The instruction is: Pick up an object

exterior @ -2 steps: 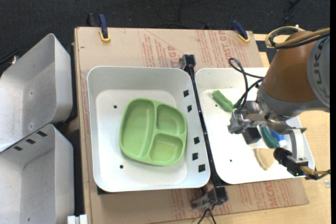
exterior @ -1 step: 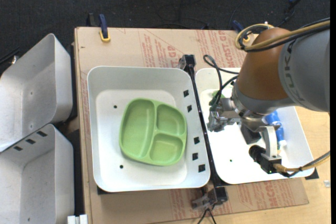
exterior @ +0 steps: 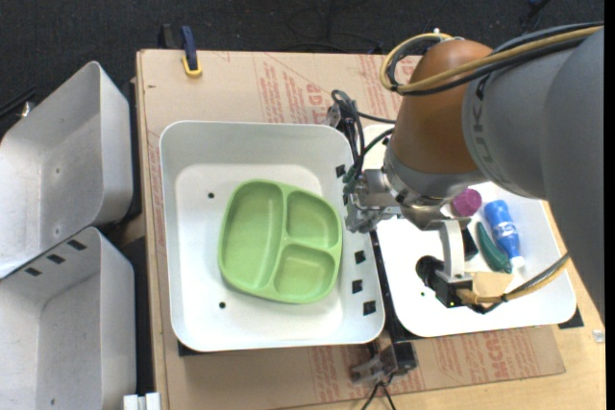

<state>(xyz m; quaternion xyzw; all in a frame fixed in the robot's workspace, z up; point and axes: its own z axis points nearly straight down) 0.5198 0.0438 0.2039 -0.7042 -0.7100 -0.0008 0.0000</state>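
Pincer (exterior: 363, 206) sits low at the seam between the two bins, tucked under the wrist of the grey arm (exterior: 519, 120). From this angle you cannot tell whether it is open or closed. A green divided plate (exterior: 282, 242) lies flat in the left bin (exterior: 187, 206), its right edge just beside the pincer. The right bin (exterior: 538, 307) holds a blue bottle (exterior: 502, 228) near its far right side. A small purple thing (exterior: 467, 203) lies just left of the bottle's top, and a dark green thing (exterior: 492, 250) lies alongside the bottle. All three sit close under the arm.
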